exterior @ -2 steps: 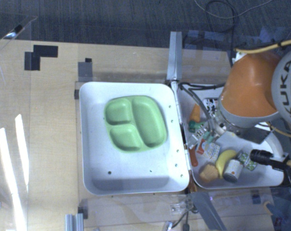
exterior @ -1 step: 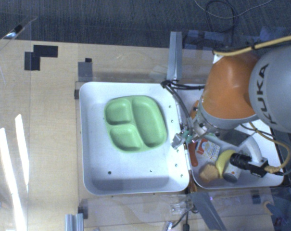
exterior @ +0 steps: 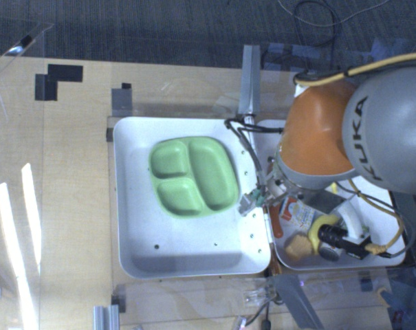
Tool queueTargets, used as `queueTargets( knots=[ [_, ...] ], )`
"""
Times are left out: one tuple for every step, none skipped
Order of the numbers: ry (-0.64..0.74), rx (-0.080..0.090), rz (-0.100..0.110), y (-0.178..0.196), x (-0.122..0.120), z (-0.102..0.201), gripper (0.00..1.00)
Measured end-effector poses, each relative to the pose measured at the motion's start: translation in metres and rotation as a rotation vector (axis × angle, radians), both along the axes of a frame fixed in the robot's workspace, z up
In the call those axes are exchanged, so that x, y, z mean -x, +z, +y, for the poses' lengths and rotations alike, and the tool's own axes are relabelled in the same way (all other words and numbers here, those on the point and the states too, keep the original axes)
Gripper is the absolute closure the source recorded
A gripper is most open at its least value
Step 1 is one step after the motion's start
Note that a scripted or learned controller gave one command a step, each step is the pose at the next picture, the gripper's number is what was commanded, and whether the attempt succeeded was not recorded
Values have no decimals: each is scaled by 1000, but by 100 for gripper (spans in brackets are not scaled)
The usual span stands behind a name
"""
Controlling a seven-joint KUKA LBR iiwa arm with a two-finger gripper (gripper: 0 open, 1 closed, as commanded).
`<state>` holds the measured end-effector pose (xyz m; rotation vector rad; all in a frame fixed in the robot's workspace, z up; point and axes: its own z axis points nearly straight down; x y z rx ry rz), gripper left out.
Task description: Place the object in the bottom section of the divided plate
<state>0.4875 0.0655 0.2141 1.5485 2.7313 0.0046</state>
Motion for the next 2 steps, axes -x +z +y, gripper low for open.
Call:
queueTargets(
  knots=[
    [-44,1,-5,102,-36,-8,100],
    [-230,0,2,-85,1,51,100]
  ],
)
